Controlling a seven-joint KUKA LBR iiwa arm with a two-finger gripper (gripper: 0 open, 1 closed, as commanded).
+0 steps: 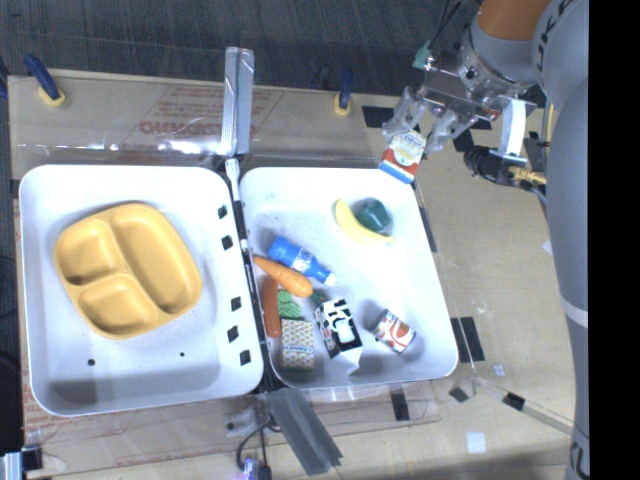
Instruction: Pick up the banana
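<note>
Faint red print ran across the clear plastic sheet (pixel 190 118) behind the two bins, upside down and too blurred to read. The small cartons and the can (pixel 394 332) in the right bin (pixel 430 268) bore printed labels, but no word or number on them was legible.

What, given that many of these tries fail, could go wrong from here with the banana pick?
1. The gripper hangs at the right bin's far corner with a small red-and-white carton right at it, so it may take the wrong thing.
2. The likeliest banana, a yellow item, lies partly under a teal object, which could spoil a clean grasp.
</note>
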